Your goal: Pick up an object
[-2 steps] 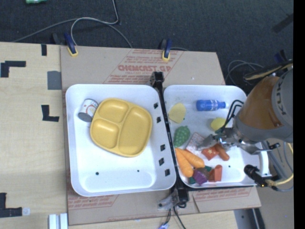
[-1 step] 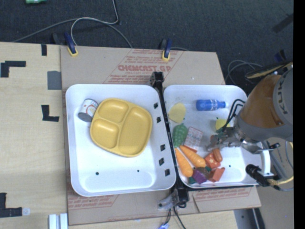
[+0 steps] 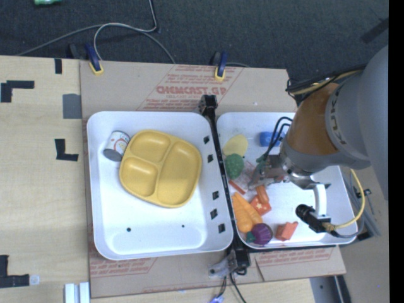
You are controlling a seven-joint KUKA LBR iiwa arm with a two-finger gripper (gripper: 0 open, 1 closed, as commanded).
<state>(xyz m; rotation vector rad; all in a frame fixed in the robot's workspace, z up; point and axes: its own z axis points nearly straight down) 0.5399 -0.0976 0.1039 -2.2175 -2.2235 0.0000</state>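
step: reaching for toy food | hand [image 3: 260, 174]: low in right bin [image 3: 334, 235], grip state cannot tell | target: toy food [image 3: 247, 212] piled along bin's left side | tip: descend squarely over one piece, away from the wall

I'm looking down on a robotics lab bench: a cardboard sheet [image 3: 189, 90] clamped to the wooden benchtop [image 3: 35, 169] with blue-and-yellow clamps [image 3: 94, 60], two white bins [image 3: 101, 188] fixed side by side, loose cable [image 3: 120, 27] trailing over dark carpet [image 3: 252, 17], black tape marks [image 3: 63, 150].
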